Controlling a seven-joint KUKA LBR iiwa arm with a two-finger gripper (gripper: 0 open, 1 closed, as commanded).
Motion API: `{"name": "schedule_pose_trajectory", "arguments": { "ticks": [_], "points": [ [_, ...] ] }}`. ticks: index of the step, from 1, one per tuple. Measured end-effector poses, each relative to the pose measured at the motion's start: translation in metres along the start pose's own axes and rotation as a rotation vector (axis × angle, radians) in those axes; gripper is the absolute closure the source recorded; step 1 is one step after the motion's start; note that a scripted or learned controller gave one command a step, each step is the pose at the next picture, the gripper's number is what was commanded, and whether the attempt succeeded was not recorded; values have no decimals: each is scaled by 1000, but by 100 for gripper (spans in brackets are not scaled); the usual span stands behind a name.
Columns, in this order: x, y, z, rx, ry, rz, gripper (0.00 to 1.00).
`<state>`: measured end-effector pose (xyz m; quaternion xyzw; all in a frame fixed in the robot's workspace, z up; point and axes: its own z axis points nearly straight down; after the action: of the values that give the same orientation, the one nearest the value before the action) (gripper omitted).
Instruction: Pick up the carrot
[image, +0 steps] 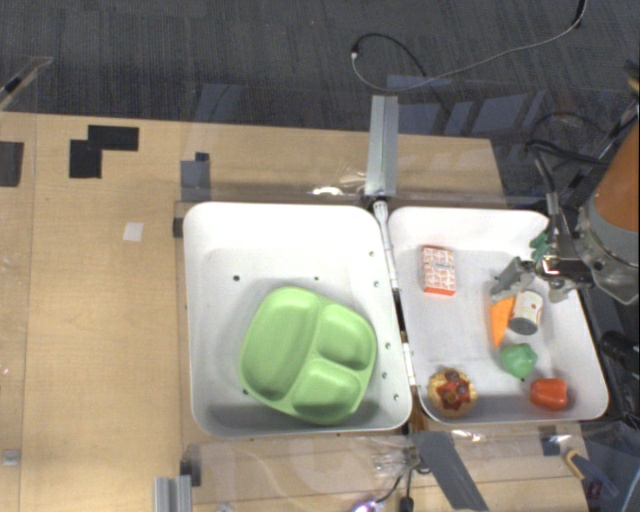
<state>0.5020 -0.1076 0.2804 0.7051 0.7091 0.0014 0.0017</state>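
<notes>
The carrot (499, 321) is a short orange piece lying in the right bin (440, 225), near its right side, pointing roughly up and down. A small white cylinder (526, 312) rests against its right side. My gripper (530, 284) reaches in from the right and hangs just above the carrot's upper end. Its grey fingers (507, 276) are spread apart, and the gripper is open with nothing held between them. The left finger sits over the carrot's top.
The right bin also holds a pink patterned box (438, 270), a green lump (518, 359), a red vegetable (548, 393) and a round berry-like item (452, 391). A green divided plate (308, 354) lies in the left bin (215, 300).
</notes>
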Motion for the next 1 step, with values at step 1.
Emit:
{"name": "schedule_pose_trajectory", "arguments": {
  "ticks": [1],
  "points": [
    [-35, 36, 89, 2, 0, 61, 0]
  ]
}}
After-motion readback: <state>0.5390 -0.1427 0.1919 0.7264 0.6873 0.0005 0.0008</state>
